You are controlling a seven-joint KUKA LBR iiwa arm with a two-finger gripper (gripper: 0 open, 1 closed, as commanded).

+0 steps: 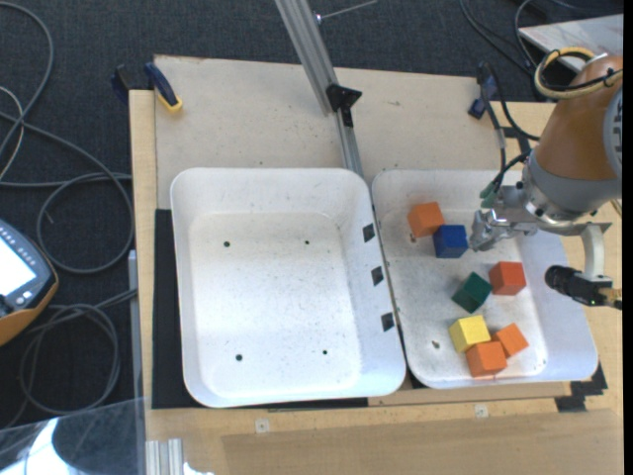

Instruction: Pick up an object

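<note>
The right bin [425,364] holds several small blocks. An orange block [426,219] lies at its back, with a blue block [450,240] just in front of it. Further forward are a green block [472,292], a red-orange block [507,277], a yellow block [469,332] and two orange blocks [510,340] [486,358] near the front rim. My gripper [484,234] hangs over the right bin, just right of the blue block, its tip close beside it. Nothing shows between its fingers.
The left bin [198,206] is beside the right one, sharing a middle rim with black clips. A slanted metal pole [307,38] rises from behind the bins. Clamps sit at the bench's back corners. Cables lie on the dark floor to the left.
</note>
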